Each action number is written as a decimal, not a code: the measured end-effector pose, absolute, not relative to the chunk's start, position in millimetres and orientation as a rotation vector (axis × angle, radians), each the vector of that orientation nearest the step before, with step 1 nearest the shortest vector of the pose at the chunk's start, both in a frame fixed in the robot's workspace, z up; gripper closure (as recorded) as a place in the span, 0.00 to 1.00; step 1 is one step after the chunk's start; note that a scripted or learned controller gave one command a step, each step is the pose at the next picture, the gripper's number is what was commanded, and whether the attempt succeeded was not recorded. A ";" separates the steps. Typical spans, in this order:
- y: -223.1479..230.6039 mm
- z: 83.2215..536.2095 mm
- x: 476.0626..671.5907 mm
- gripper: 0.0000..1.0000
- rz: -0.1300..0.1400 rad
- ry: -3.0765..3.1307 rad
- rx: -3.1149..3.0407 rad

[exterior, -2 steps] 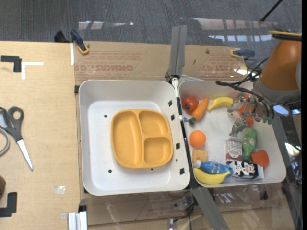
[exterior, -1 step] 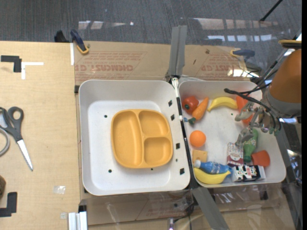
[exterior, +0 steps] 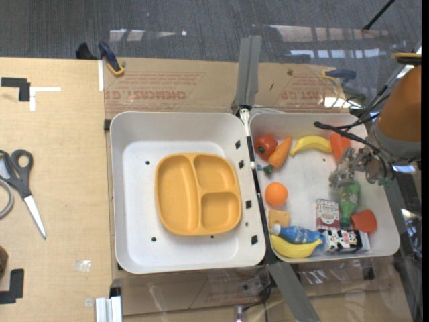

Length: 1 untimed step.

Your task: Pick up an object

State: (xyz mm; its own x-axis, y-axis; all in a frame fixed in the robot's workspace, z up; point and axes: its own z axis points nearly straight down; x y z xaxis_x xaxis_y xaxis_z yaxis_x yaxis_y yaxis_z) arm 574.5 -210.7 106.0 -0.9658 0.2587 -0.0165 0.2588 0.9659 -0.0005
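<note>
- My gripper hung over the right bin; whether it gripped anything, I couldn't tell.
- A green bottle lay just at its 6 o'clock.
- A banana sat at 10 o'clock, an orange ball at 8.

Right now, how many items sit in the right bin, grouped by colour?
Yellow: 2, banana, banana
Orange: 3, carrot, ball, wedge
Red: 4, tomato, pepper, carton, piece
Green: 1, bottle
Blue: 1, bottle
Black-white: 1, carton
Total: 12

grey arm, orange band, seemingly metallic claw
</note>
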 end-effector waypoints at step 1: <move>-210.4 105.9 574.5 0.00 -0.004 3.099 0.408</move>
